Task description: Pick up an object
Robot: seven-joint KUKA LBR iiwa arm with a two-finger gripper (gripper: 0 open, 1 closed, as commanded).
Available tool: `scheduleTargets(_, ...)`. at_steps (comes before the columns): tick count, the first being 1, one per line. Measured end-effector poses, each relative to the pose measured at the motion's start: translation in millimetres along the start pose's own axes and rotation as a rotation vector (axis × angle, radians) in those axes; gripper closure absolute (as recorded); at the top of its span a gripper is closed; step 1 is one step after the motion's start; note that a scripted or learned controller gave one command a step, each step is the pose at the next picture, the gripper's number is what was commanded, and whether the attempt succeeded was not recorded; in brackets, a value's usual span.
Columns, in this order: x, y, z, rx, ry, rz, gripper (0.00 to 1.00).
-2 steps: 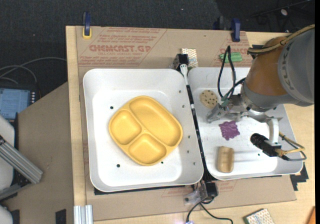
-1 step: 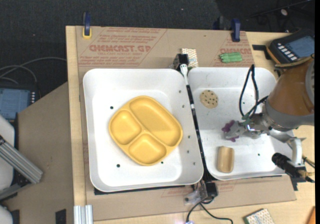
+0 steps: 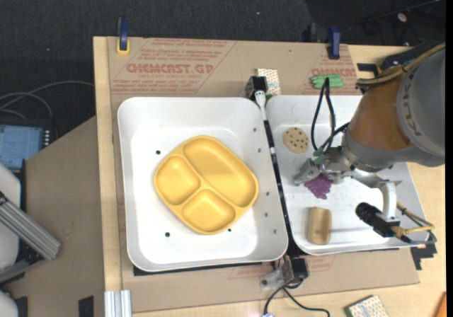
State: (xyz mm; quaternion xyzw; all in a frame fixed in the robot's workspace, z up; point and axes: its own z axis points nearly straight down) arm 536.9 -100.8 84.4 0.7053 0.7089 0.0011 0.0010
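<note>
The gripper (image 3: 309,169) is low inside the right bin (image 3: 350,231), near that bin's left-centre, pointing towards the left. I cannot tell from this slant whether it is spread or pressed together, and nothing can be seen pinched in it.

A small purple cluster (image 3: 319,185) lies on the bin floor just below and right of the gripper tip. It is close enough that I cannot tell whether they touch.

Behind the gripper, the grey arm (image 3: 396,121) with its orange band comes in from the right and covers the right side of this bin.

2 more things lie in the right bin:
- A round tan cookie (image 3: 296,139) with dark spots lies flat above the gripper, towards the far left corner.
- A tan cylinder (image 3: 318,225) lies near the front wall, below the purple cluster and apart from it.

The left bin (image 3: 141,139) touches the right bin along their shared edge. In its middle is a yellow plate (image 3: 205,182) with 3 compartments, turned at an angle to the bin walls.

Both bins sit on a brown board (image 3: 177,61) with red print.
</note>
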Motion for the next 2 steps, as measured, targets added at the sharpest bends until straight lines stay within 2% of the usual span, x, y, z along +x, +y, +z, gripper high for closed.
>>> scheduleTargets(1,-4,-1,-10,-0.002,-0.003,0.006,1.0)
scheduleTargets(2,80,37,-106,-0.01,0.002,-0.005,1.0)
